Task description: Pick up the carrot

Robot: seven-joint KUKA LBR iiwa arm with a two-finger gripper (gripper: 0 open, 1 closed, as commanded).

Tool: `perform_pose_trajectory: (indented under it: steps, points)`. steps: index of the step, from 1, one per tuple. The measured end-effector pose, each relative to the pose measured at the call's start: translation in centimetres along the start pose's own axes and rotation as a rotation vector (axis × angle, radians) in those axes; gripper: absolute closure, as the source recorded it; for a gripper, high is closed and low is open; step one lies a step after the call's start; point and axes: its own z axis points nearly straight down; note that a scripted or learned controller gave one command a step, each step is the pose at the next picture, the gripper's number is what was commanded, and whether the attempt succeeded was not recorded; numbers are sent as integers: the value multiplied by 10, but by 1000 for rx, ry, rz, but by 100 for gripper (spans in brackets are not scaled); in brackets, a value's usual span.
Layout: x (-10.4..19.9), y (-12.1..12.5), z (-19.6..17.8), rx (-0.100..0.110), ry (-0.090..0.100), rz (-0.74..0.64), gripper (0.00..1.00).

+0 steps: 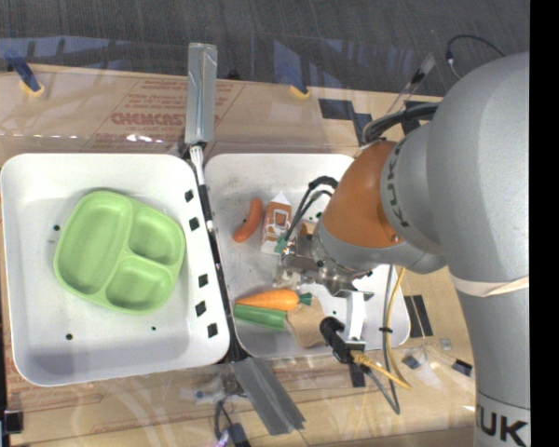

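The small orange toy carrot (270, 300) with green top looks light, stiff and slick, best pinched mid-body; whether the hand (293, 266) gapes I cannot tell.

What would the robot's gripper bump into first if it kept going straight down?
Probably the carrot. The gripper points down into the right bin, just above the carrot's leafy end. Depth is hard to judge, so it might meet the bin floor beside it.

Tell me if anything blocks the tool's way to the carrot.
Nothing visible does. The carrot lies in the right bin, with a green item touching its near side and its top bare. The tool sits just above-right of it in the picture, with no object between them.
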Motion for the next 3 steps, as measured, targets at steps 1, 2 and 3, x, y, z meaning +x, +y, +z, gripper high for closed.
perform_pose_trajectory:
  steps: [1, 2, 3]
  points:
    - [29, 7, -93, -5, 0, -441, 100]
    - [28, 6, -92, -4, 0, -440, 0]
    - [-3, 5, 7, -2, 2, -333, 0]
